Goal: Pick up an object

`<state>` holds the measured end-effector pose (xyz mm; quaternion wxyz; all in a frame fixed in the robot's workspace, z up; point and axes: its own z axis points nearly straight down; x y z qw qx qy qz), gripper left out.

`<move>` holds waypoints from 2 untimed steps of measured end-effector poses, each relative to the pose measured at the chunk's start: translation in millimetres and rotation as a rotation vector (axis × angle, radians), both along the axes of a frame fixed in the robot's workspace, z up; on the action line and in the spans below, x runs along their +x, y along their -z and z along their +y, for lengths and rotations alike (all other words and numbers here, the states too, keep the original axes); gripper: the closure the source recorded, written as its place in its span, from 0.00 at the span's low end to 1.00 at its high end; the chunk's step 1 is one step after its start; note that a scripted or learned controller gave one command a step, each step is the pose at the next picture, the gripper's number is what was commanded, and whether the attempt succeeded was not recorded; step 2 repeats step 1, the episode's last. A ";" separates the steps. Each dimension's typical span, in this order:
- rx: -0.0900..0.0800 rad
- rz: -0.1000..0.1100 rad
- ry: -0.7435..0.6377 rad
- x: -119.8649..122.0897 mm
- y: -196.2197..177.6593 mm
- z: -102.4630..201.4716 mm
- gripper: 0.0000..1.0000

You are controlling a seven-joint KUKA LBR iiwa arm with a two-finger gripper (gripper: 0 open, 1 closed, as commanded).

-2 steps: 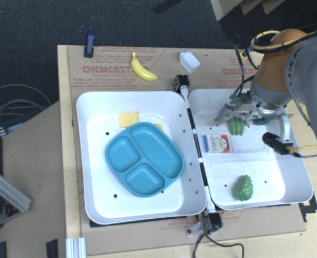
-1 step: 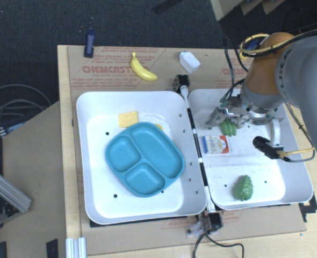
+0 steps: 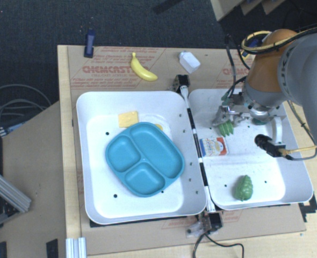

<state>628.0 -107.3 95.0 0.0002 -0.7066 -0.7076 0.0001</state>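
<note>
- Left bin [image 3: 88, 144]: a blue divided plate [image 3: 143, 157] and a yellow block [image 3: 128, 119] lie here, well apart from the arm; leave them.
- Right bin [image 3: 287, 192]: a small packet [image 3: 213, 145] by the divider, a green lump [image 3: 243, 188] near the front.
- The claw [image 3: 227, 121] sits low over a green ridged piece [image 3: 225, 127]; whether it grips I cannot tell. Judged best: centre on the piece, close firmly, lift straight.

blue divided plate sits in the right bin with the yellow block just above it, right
Not quite. The camera view shows the blue divided plate in the left bin, not the right one. The yellow block does lie just above it.
</note>
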 end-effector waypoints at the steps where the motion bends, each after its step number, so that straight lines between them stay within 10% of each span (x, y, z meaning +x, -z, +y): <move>1: 0.001 -0.003 0.000 -33.6 -90.8 63.9 1.00; 2: 0.001 -0.003 0.000 -33.6 -90.8 63.9 1.00</move>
